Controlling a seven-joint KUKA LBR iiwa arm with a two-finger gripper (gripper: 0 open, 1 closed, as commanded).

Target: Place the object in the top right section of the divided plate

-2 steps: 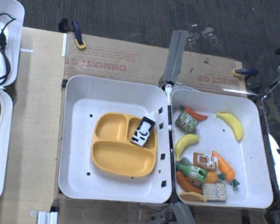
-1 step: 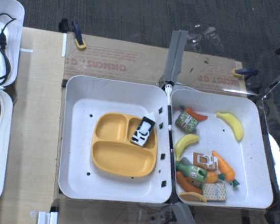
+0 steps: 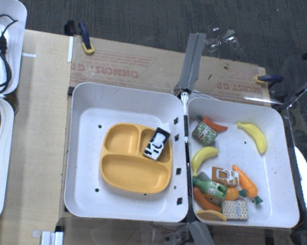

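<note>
black-and-white object (image 3: pixel 157 144) in divided plate's (image 3: pixel 129 180) top right section, long axis near-upright, tilted right

Red print runs across the cardboard sheet (image 3: pixel 149 68) behind the bins, but it lies upside down and mirrored from this angle and cannot be made out. The small black-and-white carton (image 3: pixel 157 144) on the yellow plate (image 3: pixel 133 175) carries markings too small to read, and so do the labels on the little packets (image 3: pixel 224 176) in the right bin (image 3: pixel 282 164).
</note>
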